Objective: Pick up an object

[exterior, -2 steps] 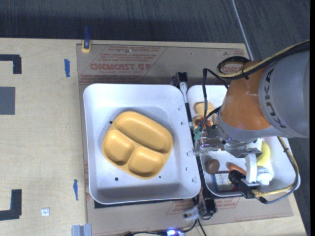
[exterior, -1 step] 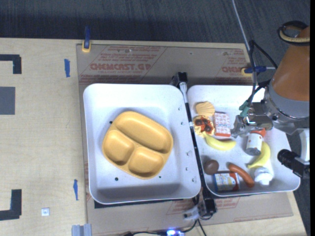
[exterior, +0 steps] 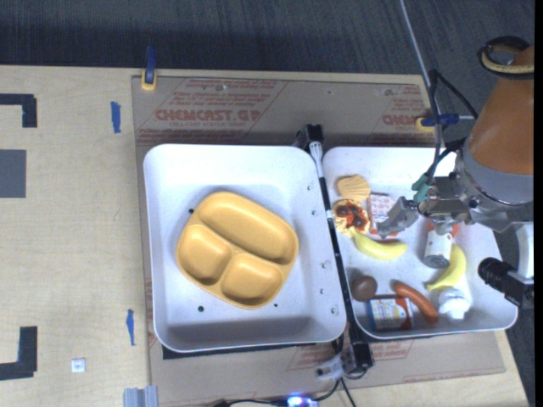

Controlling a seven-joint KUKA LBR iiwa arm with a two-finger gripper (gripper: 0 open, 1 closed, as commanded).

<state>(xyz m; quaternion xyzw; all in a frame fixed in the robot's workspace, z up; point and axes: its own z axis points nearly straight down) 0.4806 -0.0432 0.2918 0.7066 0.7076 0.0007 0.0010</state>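
On the table, a brown cardboard sheet lies under two white bins, and red print along its far edge reads roughly "CHEMCAST GP", the last letters being hard to make out. The left bin carries a yellow three-compartment tray, turned upside down so its rounded humps face up. The right bin is crowded: a tan cookie-shaped piece at the far left corner, a red and orange crumpled item just below it, a small white packet with red print too small to read, a yellow banana, a second banana near the right, a white bottle beside it, a brown rounded lump, a red sausage-shaped toy, and a small can with an orange label whose writing cannot be read. The arm comes in from the right, its orange band above the wrist, and the hand sits low over the middle of the right bin, just above the first banana and beside the packet. Whether its grip is apart or together cannot be told. Black cables trail along the arm.
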